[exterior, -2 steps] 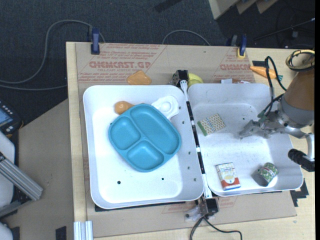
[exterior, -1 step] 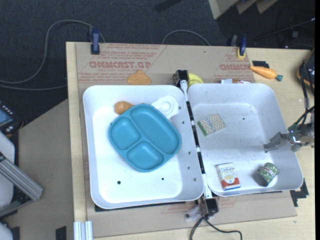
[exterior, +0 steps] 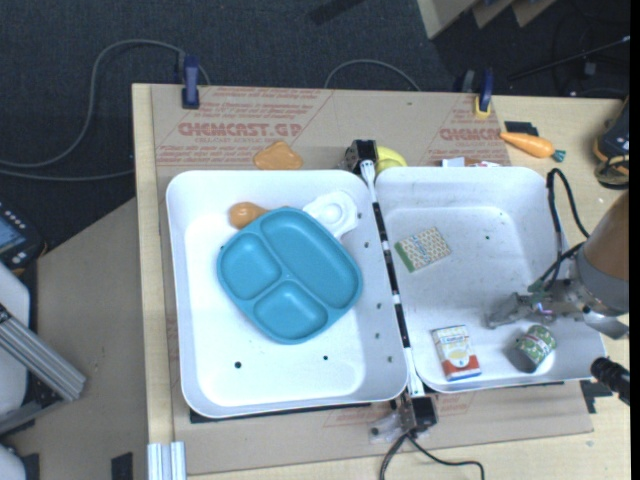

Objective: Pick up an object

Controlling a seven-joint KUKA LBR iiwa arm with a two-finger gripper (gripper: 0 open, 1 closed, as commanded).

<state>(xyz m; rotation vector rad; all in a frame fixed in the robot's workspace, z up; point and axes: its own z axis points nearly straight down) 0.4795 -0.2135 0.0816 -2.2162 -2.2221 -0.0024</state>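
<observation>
My gripper (exterior: 522, 311) hangs low over the front right of the right bin (exterior: 470, 198), reaching in from the right edge. Its fingers (exterior: 497, 317) stand spread and open, and nothing shows between them. Just below the gripper, apart from the fingers, a small green patterned can (exterior: 534, 349) lies on its side. A little white and red box (exterior: 456, 353) rests to the can's left, near the bin's front rim. A green speckled flat piece (exterior: 421, 249) lies further back in the same bin.
The left bin (exterior: 200, 298) holds a blue divided plate (exterior: 289, 274), a white cup-like piece (exterior: 333, 211) and an orange lump (exterior: 244, 213). On the bench behind the bins are an orange item (exterior: 277, 155), a yellow item (exterior: 387, 157) and a carrot-like toy (exterior: 527, 145).
</observation>
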